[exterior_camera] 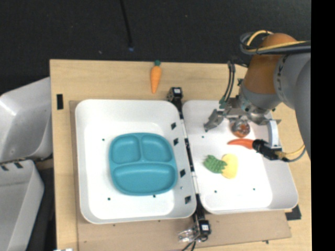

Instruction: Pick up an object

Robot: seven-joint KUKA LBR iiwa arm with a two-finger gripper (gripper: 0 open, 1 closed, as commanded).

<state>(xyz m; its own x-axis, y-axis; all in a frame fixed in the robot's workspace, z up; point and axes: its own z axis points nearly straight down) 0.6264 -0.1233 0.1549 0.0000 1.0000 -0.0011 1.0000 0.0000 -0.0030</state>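
Hovering over the right bin (277, 192), the gripper (241, 125) (grip state unclear) sits above a red pepper (240, 142)

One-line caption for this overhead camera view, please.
KUKA arm's gripper over the right bin near a red pepper; blue plate in left bin.

A divided plate (142, 162) lies in the left bin (86, 140), toys (222, 164) in the right bin (277, 190).

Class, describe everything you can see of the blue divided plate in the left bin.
The blue plastic-looking divided plate is a rounded rectangle with three compartments: two smaller ones at the far side, one wide one nearer the camera. It lies flat, slightly rotated, near the middle of the left white bin, touching only the bin floor.
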